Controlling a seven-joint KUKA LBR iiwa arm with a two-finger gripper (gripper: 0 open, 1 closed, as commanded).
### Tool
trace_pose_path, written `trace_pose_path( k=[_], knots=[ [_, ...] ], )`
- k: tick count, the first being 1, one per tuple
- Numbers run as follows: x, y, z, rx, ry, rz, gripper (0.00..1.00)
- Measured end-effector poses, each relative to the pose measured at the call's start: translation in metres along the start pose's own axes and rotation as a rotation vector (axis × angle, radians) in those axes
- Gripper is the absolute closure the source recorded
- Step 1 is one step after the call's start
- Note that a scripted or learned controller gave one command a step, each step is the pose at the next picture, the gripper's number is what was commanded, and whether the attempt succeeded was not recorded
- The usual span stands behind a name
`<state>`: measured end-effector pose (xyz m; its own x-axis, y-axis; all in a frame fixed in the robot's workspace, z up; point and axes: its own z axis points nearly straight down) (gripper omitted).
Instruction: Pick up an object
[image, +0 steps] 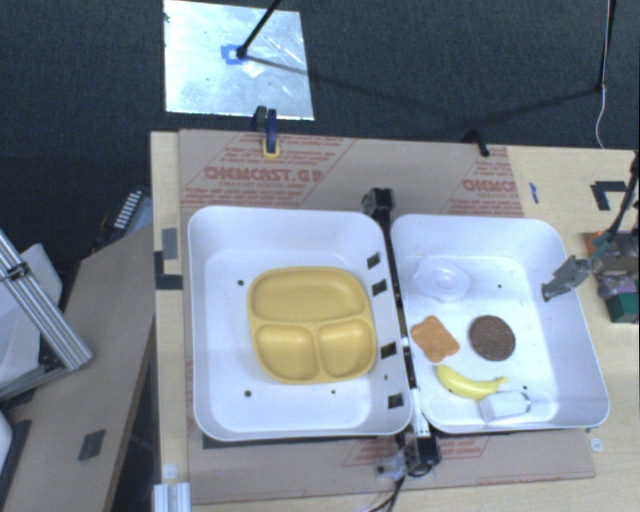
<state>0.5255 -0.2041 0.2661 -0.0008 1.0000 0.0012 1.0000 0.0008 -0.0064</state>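
A small pale grey block-shaped object lay nearest the camera, close to the near wall of the right-hand shallow white bin, toward that bin's near-left corner. Just beside it, slightly farther from the camera, rested a yellow plastic banana, its curve opening away from the camera. Beyond the banana lay a flat orange rounded-rectangular piece, near the bin's left wall, and to its right a dark brown round disc, the two apart from one another. A clear, nearly transparent rounded item sat toward the far-left part of the same bin; its exact form could not be made out. The left-hand shallow white bin carried a yellow plastic plate with three compartments, one wide compartment on the far side and two smaller ones on the near side, placed about the middle of the bin floor. Both bins stood side by side on a brown cardboard sheet printed with red lettering. The grey gripper was poised over the right edge of the right-hand bin, well apart from every object; whether its fingers were spread or pressed together could not be told.
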Motion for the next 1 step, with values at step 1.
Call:
trace_pose_path(
  k=[1],
  knots=[
    [0.0004, 0.0019, -0.0041, -0.008, -0.002, -0.003, 0.0]
  ],
)
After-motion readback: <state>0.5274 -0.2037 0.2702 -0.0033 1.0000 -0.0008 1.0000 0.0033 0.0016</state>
